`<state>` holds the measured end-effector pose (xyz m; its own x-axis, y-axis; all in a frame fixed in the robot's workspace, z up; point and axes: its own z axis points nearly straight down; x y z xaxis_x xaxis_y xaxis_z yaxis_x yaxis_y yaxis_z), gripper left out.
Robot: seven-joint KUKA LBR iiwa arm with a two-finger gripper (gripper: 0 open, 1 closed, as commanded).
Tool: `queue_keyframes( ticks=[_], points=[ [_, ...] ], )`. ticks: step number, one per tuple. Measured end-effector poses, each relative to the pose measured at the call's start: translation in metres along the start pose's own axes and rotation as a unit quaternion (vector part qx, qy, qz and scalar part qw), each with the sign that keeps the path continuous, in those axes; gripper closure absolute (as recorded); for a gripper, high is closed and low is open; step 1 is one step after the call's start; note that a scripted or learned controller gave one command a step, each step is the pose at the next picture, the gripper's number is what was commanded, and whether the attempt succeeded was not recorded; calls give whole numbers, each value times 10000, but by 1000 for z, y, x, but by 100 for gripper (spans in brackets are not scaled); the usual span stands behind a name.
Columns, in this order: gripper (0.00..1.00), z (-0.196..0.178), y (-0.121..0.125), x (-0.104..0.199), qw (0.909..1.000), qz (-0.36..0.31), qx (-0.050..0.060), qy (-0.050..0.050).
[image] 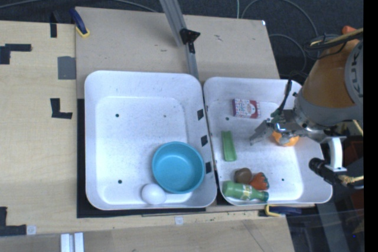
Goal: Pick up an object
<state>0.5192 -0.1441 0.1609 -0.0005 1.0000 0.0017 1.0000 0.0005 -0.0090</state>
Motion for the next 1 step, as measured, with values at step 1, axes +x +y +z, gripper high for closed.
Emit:
queue_keyframes(
  ticks=[1],
  points=[
    [0, 44, -3, 1, 10000, -2, -7, -2]
  ],
)
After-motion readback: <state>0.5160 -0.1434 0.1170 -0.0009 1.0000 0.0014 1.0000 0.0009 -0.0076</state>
